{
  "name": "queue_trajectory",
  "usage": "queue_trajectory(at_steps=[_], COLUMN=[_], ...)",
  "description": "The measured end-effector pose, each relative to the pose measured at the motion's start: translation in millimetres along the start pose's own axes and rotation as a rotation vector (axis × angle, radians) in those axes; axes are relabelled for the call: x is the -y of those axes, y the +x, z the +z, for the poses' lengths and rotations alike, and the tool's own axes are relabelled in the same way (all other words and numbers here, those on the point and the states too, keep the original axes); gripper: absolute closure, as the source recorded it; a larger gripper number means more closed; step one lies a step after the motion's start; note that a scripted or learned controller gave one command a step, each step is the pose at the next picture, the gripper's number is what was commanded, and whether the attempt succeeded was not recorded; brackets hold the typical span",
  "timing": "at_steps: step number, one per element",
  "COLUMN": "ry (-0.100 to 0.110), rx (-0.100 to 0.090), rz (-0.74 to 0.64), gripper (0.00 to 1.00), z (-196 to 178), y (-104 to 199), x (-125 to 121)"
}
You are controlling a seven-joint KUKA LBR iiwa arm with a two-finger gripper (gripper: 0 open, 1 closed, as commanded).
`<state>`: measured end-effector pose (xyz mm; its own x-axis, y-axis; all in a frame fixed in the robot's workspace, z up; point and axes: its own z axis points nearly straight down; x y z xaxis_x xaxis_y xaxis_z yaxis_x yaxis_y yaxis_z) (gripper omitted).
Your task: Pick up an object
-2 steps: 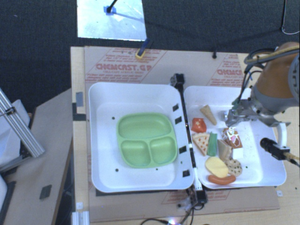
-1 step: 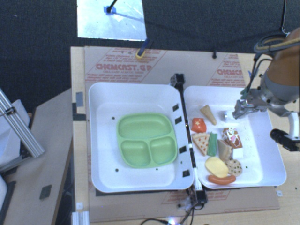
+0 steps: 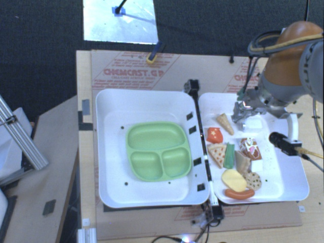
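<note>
White plastic is what I'm looking at mostly: two shallow bins sitting side by side on the counter (image 3: 86, 151). The left bin (image 3: 111, 115) is carrying a green divided plate (image 3: 156, 151). The right bin (image 3: 291, 181) is carrying all the small stuff, and the grey arm (image 3: 298, 59) is reaching in over its upper end.

The tool (image 3: 246, 111) is hanging low near the top of the right bin, just above and to the right of a tan cone-shaped wedge (image 3: 225, 124). Whether it's spread or closed I cannot tell from here; nothing is visibly sitting in it.

Now the risk, as I'm reading it. The toys are bunching up lower down: a red piece (image 3: 214, 134), a pizza slice (image 3: 217, 154) touching a green stick (image 3: 230, 156), a yellow round piece (image 3: 233, 178), a cookie (image 3: 252, 180) and a sausage (image 3: 238, 194) near the bottom rim. Going into that cluster, the tool is likely pinching two things or shoving one aside. The wedge is standing apart, the safer pick, but its tapered sides could be slipping out of a squeeze. A descent where it's hanging now could be landing on bare bin floor beside the wedge.
</note>
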<state>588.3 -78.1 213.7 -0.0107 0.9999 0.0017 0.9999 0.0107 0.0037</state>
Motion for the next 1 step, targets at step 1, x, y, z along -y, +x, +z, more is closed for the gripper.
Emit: queue_trajectory(at_steps=[1], ry=[-0.001], rx=[0.0], rz=[0.0], gripper=[1.0], z=[-0.6], y=[54.2], x=[-34.3])
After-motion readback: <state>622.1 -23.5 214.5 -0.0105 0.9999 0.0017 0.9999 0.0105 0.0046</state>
